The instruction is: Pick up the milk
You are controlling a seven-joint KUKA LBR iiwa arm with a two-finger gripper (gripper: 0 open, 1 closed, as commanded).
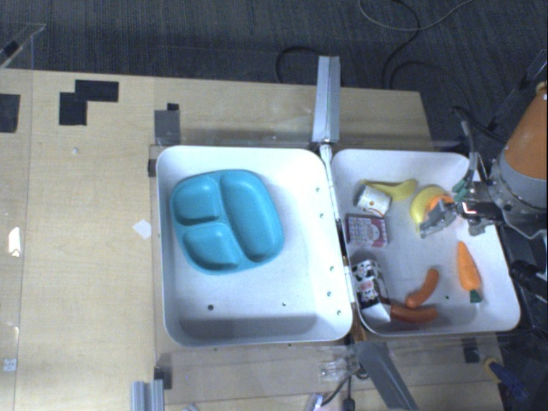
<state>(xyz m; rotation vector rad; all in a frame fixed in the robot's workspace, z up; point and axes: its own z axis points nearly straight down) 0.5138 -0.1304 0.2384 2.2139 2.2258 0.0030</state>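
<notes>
Sausages (413, 314) are lying along the right bin's (510, 315) near wall. Outward from the gripper (439, 217), hovering with fingers apart (nothing between them) beside a yellow fruit (423, 199), the milk (366, 282) is lying against the left wall.

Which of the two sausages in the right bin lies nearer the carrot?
The upper sausage, tilted, with its top end pointing toward the carrot. The other sausage lies flat along the bin's front edge, farther from it.
</notes>
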